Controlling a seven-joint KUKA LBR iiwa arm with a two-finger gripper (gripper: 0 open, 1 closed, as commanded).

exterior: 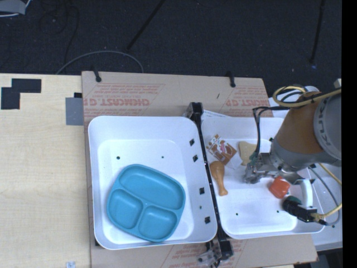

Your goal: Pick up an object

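The nearest candidate to pick is the red-orange object (279,187) on the floor of the right bin (262,225), just beside the gripper (255,172); I cannot tell the claw's state from this angle, so I judge it best to confirm it is spread, centre it over that object and descend straight. Left of the gripper lie an orange drumstick-shaped toy (218,178), a printed packet (221,148) and a tan wedge (246,149). Beyond the divider, the left bin (106,135) holds a blue sectioned plate (146,202); both bins rest on a cardboard sheet (167,96) beside dark floor.
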